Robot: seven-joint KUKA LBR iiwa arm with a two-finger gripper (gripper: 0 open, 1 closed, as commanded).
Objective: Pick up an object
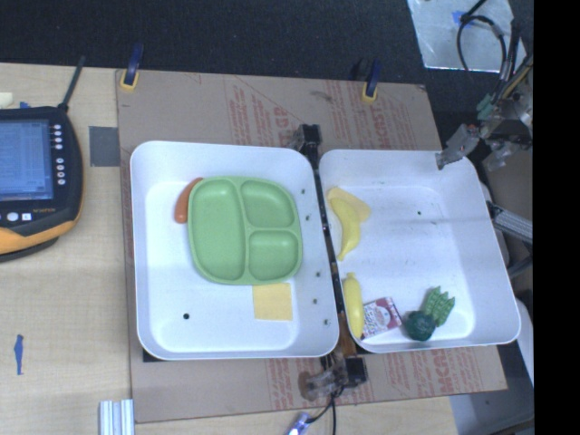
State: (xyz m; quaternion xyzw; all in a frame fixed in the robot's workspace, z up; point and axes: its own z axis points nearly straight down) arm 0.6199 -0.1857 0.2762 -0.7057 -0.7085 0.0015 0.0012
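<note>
You look down on a pale wood-grain table (63, 333) with a brown cardboard sheet (263, 107) spread over its middle, held at the far edge by two blue-and-yellow clamps (132, 69). Beyond the table lies dark carpeted floor (227, 16). At your left sits an orange-and-grey teach pendant (32, 175). A shiny metal plate (458, 21) with cables lies at the upper right.
</note>
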